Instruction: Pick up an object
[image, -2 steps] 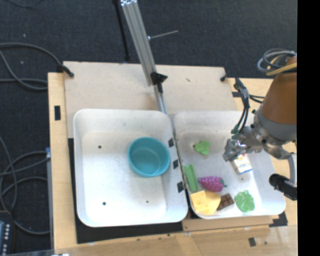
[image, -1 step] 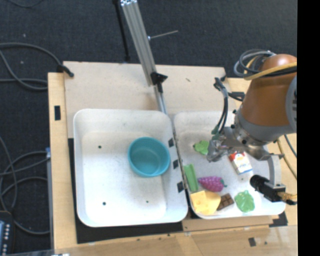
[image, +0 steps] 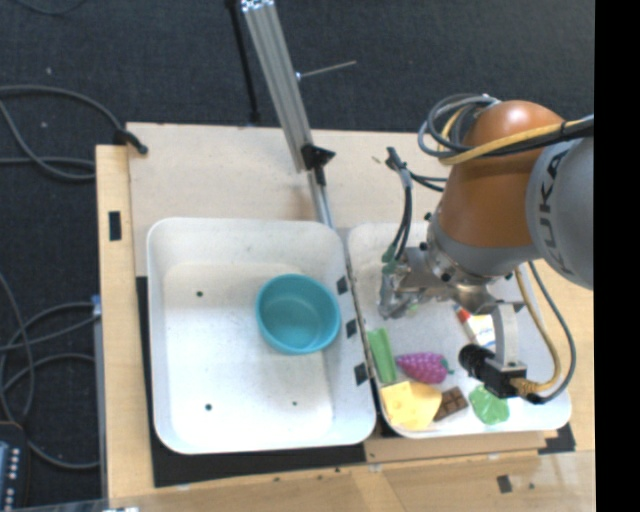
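1. Dark carpet surrounds a bench (image: 200, 170) with two white bins; blue bowl (image: 297, 313) sits in the left bin (image: 180, 400).
2. Claw (image: 398, 296) hangs over the right bin (image: 555, 410), upper part; can't tell its state.
3. Nearest targets lie below it in frame: purple grapes (image: 423, 366), green stick (image: 380, 355) running top-to-bottom, yellow block (image: 410, 405).
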